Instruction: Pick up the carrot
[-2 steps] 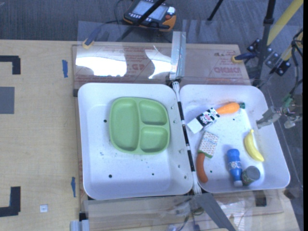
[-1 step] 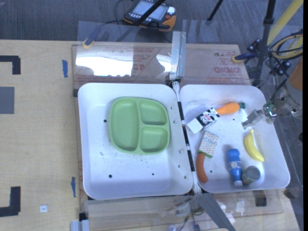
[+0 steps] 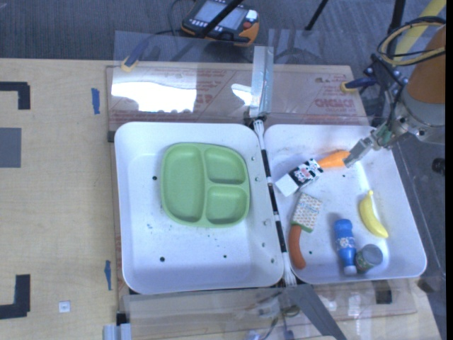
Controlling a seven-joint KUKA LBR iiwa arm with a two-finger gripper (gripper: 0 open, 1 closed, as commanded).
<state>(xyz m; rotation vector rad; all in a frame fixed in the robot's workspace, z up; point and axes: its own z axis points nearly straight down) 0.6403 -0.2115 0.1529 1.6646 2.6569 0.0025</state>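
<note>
While the arm reaches in from the right, nearest the camera in the right bin lie a small grey-green can and a blue bottle, just beside each other near the front wall. Left of them an orange-red sausage lies along the bin's left wall, with a speckled packet just above it. A yellow banana rests toward the right wall. Farther back, a black-and-white carton sits beside a white tag. Behind it the carrot lies on the bin floor, its right end touching the gripper; whether the carrot sits between its fingers cannot be told. In the left bin rests a green divided plate. Beyond the bench, a handheld controller lies on the floor.
</note>
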